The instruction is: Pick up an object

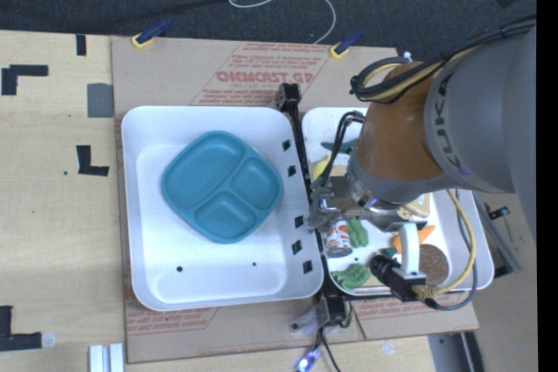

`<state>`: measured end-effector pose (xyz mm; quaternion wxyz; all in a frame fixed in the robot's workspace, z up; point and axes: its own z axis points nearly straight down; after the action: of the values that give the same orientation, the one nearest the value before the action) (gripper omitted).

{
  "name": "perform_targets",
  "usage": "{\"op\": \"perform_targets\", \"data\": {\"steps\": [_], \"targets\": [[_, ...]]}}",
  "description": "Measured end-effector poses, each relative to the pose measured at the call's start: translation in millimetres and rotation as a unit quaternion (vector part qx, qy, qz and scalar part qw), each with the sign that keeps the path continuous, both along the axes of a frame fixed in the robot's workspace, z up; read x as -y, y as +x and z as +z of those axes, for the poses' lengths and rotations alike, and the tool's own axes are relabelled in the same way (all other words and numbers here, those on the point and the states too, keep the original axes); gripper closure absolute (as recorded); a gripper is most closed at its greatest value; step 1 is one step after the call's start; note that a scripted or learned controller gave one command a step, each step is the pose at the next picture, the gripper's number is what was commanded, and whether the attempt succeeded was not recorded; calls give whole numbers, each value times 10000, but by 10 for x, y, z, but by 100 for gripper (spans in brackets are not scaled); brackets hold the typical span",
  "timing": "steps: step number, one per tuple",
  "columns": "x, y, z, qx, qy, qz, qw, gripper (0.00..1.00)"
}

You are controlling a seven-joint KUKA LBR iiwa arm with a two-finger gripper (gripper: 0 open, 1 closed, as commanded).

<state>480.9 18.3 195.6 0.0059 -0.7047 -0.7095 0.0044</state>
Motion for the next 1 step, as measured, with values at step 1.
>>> {"op": "perform_targets", "data": {"steps": [1], "targets": [[-180,41,1407,135,2,-6,9999,100]]}}
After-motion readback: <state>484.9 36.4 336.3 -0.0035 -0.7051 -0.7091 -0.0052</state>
